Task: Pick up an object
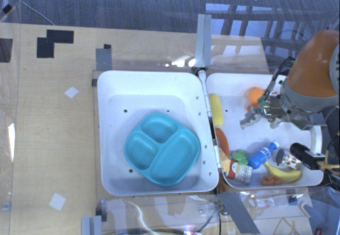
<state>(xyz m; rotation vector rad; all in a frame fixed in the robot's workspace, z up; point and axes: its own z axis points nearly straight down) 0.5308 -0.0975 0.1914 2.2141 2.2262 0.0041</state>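
My gripper [261, 121] hangs over the middle of the right bin [234, 88], open, with nothing between its fingers. Just behind it lies an orange [255, 94], partly hidden by the wrist. A yellow corn cob [215, 110] lies along the bin's left wall, with a red sausage-like piece [222, 142] below it. Near the front are a green toy [239, 155], a small can [242, 173], a blue bottle [262, 156], a banana [282, 173], a brown sausage [272, 181] and a small patterned cup [290, 162].
The left bin [114, 122] holds a blue divided plate [161, 148]. A metal divider post [203, 43] stands between the bins at the back. The arm's orange band [316, 69] looms over the right bin's far right side.
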